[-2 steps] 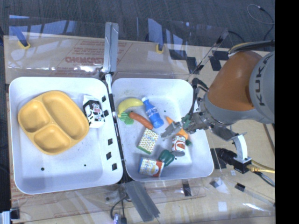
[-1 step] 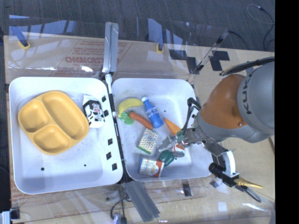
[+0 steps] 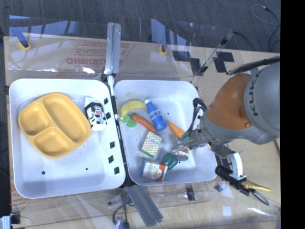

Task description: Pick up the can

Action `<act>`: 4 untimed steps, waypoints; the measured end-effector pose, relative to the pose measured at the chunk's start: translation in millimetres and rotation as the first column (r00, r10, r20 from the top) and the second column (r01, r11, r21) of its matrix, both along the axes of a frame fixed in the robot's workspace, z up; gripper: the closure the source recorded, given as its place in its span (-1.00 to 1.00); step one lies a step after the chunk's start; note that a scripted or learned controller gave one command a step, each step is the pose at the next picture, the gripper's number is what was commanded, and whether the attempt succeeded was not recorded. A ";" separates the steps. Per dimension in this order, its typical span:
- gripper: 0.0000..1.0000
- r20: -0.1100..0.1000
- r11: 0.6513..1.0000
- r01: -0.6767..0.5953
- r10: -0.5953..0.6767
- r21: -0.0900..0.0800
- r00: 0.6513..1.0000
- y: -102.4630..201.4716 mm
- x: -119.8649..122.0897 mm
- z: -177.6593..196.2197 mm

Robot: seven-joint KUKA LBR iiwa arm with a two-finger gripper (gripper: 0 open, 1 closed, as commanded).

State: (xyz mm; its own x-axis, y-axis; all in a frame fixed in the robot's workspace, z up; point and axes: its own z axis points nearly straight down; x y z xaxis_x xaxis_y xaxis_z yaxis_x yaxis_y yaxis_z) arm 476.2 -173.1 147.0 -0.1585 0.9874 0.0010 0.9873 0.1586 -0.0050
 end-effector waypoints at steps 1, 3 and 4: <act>1.00 0.003 0.851 0.525 -0.525 0.000 0.851 66.7 0.9 82.9; -1.00 0.004 0.746 0.665 -0.665 -0.001 0.746 61.0 1.4 79.4; -1.00 0.006 0.776 0.631 -0.631 0.002 0.776 45.0 21.2 -50.3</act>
State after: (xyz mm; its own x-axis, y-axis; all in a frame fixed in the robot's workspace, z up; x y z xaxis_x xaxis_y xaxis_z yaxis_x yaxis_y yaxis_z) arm 497.5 -128.0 96.7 0.5002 0.8659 0.0016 0.8659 -0.5002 0.0015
